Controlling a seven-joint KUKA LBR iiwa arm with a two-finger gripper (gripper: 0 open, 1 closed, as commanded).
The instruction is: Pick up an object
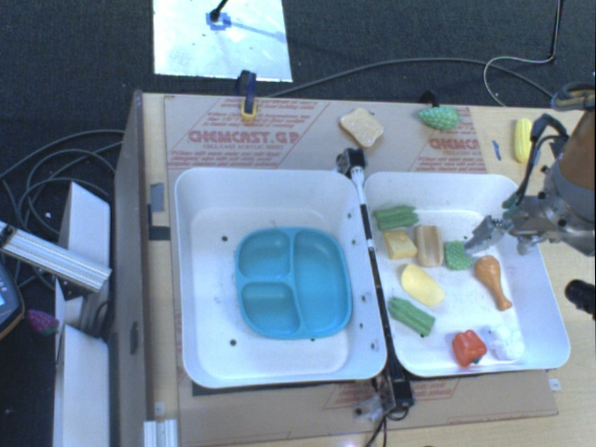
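The right bin point(540, 315) holds several toy foods: a green pod point(395, 217), a yellow cheese block point(400, 244), a tan bread piece point(428, 245), a green broccoli point(456, 255), an orange drumstick point(494, 282), a yellow lemon-like piece point(422, 285), a green cucumber point(412, 315) and a red pepper point(469, 346). My gripper point(503, 237) hangs over the right half of this bin, just above and right of the broccoli and over the drumstick's top end. It stands open with nothing between its fingers.
The left bin point(200, 250) holds a blue divided plate point(293, 282). On the bench behind the bins lie a toast slice point(361, 127), a green knobbly toy point(438, 117) and a yellow toy point(522, 140). A clamp point(248, 96) sits at the bench's back edge.
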